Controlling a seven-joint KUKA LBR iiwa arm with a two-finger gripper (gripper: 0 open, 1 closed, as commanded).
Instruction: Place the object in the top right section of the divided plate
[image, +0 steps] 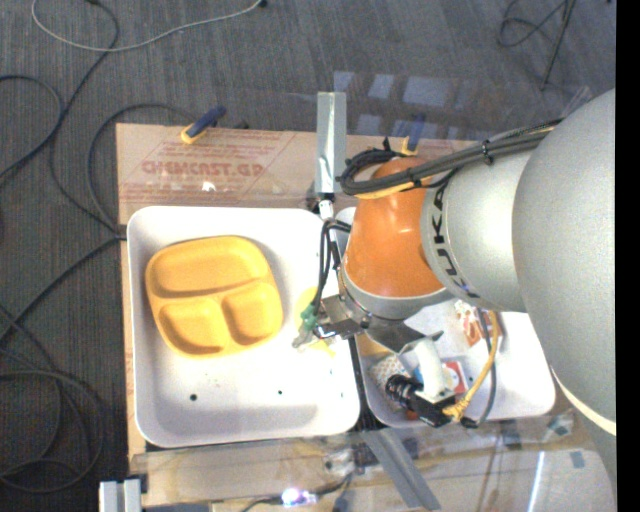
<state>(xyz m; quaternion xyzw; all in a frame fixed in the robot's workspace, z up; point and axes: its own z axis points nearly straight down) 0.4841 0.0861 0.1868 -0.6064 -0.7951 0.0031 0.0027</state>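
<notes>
From the overhead camera I see the hand (312, 328) low over the left bin (160, 415), just right of the yellow divided plate (214, 294). Something green-yellow (309, 318) sits at its tip; whether it's clamped, I cannot tell.

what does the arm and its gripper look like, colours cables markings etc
The arm is bulky, rounded and light grey, with a glossy orange band above the wrist and dark lettering on the grey shell beside it. Black cables loop over the top of the band. The gripper is small and metallic, with green parts at its tip.
</notes>
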